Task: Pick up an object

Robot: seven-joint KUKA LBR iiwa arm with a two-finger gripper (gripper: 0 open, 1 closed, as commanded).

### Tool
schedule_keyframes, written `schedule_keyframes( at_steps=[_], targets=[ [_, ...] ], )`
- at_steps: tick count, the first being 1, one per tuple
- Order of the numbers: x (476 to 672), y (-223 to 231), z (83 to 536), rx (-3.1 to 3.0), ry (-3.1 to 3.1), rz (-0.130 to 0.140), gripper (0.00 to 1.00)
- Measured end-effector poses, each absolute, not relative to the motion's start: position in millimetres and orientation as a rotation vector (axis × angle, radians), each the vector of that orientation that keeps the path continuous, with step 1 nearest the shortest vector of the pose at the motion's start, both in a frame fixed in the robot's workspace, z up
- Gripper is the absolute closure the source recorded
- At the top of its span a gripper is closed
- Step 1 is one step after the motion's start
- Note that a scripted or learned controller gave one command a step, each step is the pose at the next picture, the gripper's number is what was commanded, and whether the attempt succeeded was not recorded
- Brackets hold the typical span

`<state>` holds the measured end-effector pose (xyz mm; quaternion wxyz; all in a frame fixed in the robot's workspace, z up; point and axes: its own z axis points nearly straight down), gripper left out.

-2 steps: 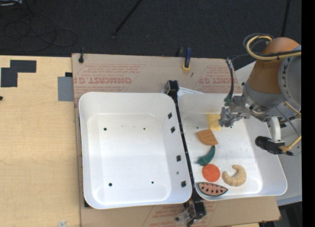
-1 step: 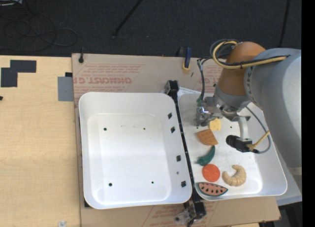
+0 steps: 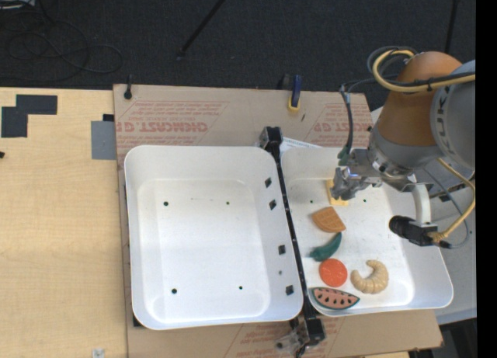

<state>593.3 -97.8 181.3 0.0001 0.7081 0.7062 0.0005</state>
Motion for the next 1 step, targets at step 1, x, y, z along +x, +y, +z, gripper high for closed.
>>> schedule_keyframes(
  at_steps=[1],
  targets=[
    [469.8, -91.3, 168.8, 2.234, 2.226, -0.012, 1.00]
  ],
)
